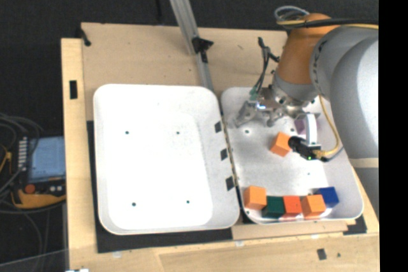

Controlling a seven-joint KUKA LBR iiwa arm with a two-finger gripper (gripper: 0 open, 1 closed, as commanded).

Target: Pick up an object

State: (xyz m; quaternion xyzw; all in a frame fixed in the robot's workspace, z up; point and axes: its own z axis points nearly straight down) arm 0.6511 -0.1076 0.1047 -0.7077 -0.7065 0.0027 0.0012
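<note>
My gripper (250, 113) hangs low over the back left part of the right bin (255, 159), close to its left wall. Nothing shows in its grasp. The nearest object is an orange block (280, 144), lying loose on the bin floor to the right of the gripper and nearer the front, apart from it. Along the bin's front wall sits a row of blocks: orange (256, 196), green (275, 206), red-orange (292, 204), orange (313, 204) and blue (328, 195).
The left bin (156, 156) lies beside the right one, with small black clips (224, 153) along the shared edge. A grey slanted pole (185, 16) rises from the bench behind the bins. The arm's grey body (347, 92) overhangs the right bin's right side.
</note>
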